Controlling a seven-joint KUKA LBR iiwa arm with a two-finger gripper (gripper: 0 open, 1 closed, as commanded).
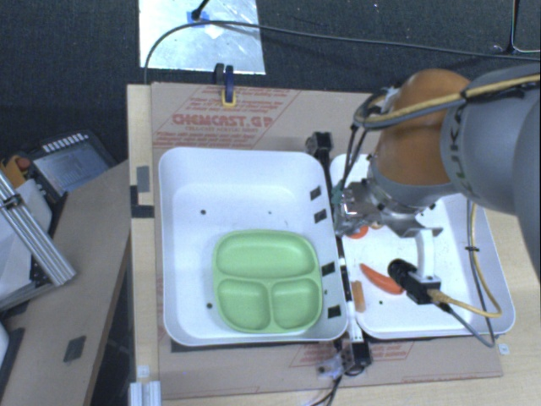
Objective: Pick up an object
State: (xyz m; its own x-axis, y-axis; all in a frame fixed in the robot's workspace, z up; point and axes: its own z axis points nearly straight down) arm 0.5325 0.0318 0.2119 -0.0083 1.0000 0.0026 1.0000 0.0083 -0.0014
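Note:
My gripper (349, 213) hangs low over the left part of the right bin (486, 307), close to the wall between the two bins. A small red thing (357, 232) lies just under and in front of it, partly hidden by the wrist. In the same bin, an orange carrot-shaped piece (380, 279) lies nearer the front. A short brown-orange stick (357, 294) rests by the bin's left wall. The grey arm with its orange band (423, 134) covers the back of this bin.
The left bin (245, 172) holds a green plate with three compartments (268, 280) at its front. Black clips (319, 194) sit along the wall between the bins. A cardboard sheet (224, 118) lies under both bins.

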